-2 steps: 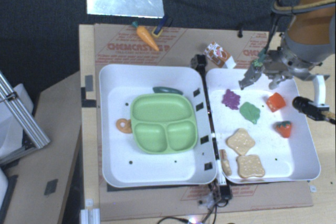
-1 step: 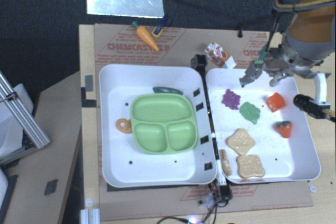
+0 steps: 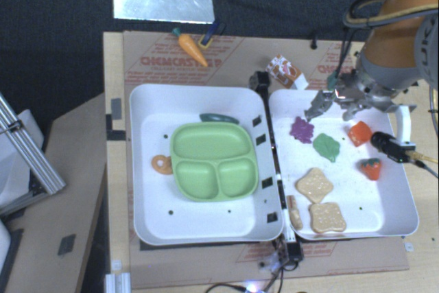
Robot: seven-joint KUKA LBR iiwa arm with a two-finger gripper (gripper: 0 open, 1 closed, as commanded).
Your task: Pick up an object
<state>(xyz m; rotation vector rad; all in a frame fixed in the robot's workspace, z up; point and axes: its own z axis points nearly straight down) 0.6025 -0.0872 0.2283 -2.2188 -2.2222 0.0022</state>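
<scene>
Grey arm point(image 3: 391, 58), orange band, black cables

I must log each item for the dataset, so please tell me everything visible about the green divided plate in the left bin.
The green divided plate is pale green, looks like smooth plastic and has rounded corners. It has three compartments: one wide along the far side and two smaller ones along the near side. It lies flat, upright, near the middle of the left bin. A dark green item sits at its far edge and a small orange ring lies just beside its left edge; contact is unclear.
</scene>
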